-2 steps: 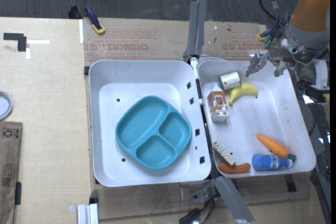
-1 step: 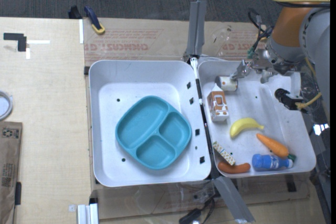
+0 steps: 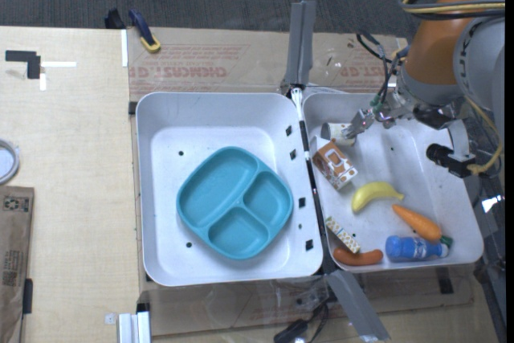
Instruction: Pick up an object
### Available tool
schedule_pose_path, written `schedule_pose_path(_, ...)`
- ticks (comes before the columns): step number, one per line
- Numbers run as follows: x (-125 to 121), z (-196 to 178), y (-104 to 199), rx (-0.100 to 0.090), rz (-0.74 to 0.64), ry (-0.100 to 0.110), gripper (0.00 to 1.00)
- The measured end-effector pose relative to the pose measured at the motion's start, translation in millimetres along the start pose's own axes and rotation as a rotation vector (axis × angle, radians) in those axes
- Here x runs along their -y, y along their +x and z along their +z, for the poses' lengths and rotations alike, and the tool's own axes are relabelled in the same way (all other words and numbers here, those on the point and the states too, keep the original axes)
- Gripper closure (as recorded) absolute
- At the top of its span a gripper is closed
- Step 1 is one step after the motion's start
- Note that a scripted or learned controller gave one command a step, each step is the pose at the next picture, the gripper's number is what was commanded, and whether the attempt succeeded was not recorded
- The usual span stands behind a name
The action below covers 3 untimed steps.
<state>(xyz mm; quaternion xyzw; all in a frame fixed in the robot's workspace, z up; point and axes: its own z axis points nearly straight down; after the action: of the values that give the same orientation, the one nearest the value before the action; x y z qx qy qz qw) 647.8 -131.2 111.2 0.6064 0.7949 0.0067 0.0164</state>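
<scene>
Though whether it grips cannot be told, the gripper (image 3: 347,132) hovers above the box (image 3: 335,164), light, rigid, graspable across its narrow sides.

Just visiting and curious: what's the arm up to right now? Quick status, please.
Gripper low in the right bin, nothing visibly held. Small box just below it, banana and carrot farther off. Blue plate sits in the left bin, out of the way.

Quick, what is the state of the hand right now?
Hand: low in the right bin, just above the small box; open or closed cannot be told.
</scene>
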Motion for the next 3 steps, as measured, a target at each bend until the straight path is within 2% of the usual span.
schedule_pose_path(1, 28, 18, -14, -0.014, 0.217, 0.032, 0.0)
schedule_pose_path(2, 80, 17, 10, -0.016, 0.095, 0.032, 0.0)
schedule_pose_path(3, 139, 16, -19, -0.015, 0.158, 0.033, 0.0)
